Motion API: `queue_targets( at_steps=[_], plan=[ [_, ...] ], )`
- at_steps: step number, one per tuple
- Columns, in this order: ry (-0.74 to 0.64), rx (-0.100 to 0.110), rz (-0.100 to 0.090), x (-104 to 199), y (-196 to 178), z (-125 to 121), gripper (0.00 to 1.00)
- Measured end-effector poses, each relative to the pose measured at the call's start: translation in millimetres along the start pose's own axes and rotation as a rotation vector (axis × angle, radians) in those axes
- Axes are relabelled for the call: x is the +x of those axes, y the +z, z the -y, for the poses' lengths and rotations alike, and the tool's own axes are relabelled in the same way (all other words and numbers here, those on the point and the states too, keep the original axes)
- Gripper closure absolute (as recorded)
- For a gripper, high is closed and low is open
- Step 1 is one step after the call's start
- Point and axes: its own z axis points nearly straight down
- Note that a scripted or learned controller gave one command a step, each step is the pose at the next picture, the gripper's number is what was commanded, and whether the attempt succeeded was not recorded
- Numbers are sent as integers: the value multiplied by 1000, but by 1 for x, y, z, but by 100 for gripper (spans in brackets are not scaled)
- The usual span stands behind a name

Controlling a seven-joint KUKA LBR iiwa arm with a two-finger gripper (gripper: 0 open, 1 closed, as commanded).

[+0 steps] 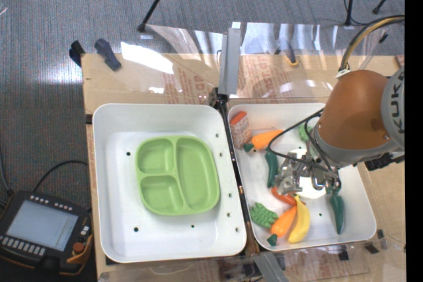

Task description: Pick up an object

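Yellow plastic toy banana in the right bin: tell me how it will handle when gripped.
The yellow plastic toy banana looks rigid and probably light. Its smooth curved skin may slip between fingers. It touches an orange toy carrot, so a push would likely shift both.

A light wooden bench (172,79) is seen from above, its surface partly covered by glossy clear sheeting with glare. Two shallow white bins are set directly on it, side by side and touching along a dark central divider. The left bin (112,129) is placed toward the bench's left edge; the right bin (360,205) is placed beside it, near the right edge. A grey upright post (229,63) is mounted at the back, above the seam between the bins. Two small dark clamps (99,53) are seen at the bench's back left corner.
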Motion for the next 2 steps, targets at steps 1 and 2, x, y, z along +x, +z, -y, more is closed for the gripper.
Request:
queue_targets(
  at_steps=[1,2],
  plan=[
    [-3,-2,4,-1,-2,-2,0],
    [-23,-2,21,35,46,19,0]
  ],
)
